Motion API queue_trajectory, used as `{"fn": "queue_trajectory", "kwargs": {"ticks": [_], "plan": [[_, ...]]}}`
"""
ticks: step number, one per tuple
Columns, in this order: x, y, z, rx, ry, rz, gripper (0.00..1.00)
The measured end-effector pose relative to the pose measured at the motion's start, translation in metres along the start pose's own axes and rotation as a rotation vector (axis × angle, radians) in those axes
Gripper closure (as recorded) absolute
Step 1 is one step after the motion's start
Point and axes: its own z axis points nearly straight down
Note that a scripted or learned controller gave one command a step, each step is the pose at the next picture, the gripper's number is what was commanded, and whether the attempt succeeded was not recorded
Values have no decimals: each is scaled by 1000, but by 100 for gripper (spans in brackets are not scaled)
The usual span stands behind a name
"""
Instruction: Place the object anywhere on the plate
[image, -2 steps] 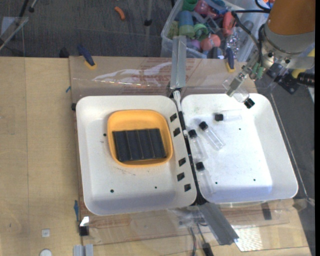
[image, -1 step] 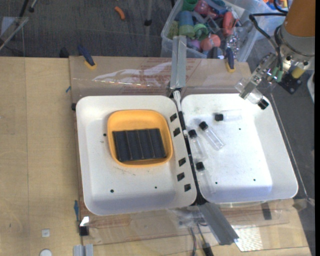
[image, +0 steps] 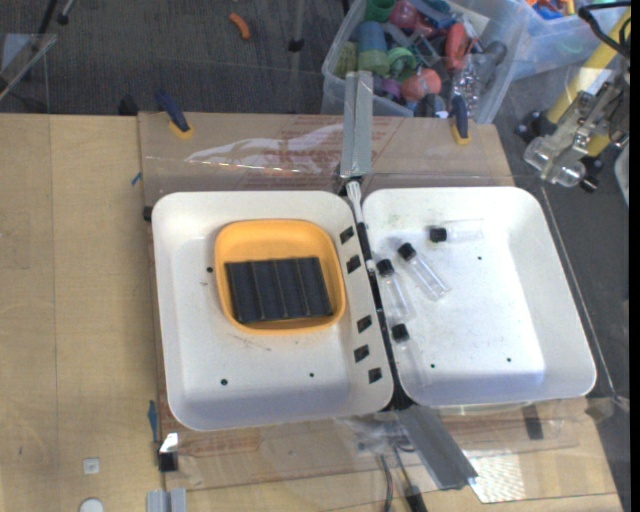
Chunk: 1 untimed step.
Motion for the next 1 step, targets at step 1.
{"fn": "queue_trajectory", "kwargs": {"ticks": [1], "plan": [[-13, -38, -63, 0, -2, -220, 100]]}}
